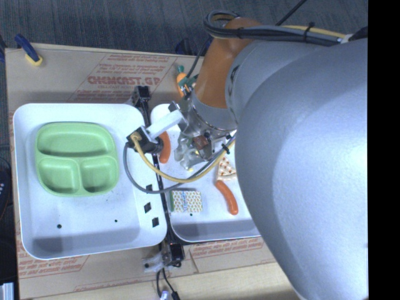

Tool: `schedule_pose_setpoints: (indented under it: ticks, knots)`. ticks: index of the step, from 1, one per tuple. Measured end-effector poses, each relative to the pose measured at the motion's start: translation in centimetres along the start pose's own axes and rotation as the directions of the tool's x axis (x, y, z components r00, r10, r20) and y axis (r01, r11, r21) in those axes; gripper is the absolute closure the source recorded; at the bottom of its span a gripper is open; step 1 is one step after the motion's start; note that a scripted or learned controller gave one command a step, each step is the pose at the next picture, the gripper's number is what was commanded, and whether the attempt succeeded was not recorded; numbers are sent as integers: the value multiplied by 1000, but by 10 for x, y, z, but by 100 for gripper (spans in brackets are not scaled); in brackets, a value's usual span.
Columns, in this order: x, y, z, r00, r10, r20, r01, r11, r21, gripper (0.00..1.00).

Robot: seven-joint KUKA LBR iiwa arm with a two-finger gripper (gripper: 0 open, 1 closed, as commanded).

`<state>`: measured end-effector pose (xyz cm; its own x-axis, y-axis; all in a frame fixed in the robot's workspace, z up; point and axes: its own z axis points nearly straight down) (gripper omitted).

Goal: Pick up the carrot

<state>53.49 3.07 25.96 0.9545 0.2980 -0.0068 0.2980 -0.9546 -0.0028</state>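
A cardboard-covered bench (125, 74) carries two shallow white bins side by side: the left bin (25, 186) holds a green divided tray (77, 157), and the right bin (212, 233) is largely hidden under the grey arm (312, 167).

The gripper (190, 149) hangs low over the right bin near the wall the bins share. How far it is open cannot be told, nor whether it has anything.

Two orange pieces lie close: one just to its left (164, 147), a longer one below and to its right (227, 197). Which is the carrot is hard to say, so the main risk is closing on the wrong piece. A patterned packet (186, 201) below could also get nudged, and the looping cable (140, 174) might snag.

The arm reaches in from the right, its wrist pointing steeply down.
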Motion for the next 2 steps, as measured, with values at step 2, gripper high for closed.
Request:
schedule_pose_setpoints:
  ticks: [2]
  knots:
    - [-41,-43,69,956,-294,-1,294,956,1,100]
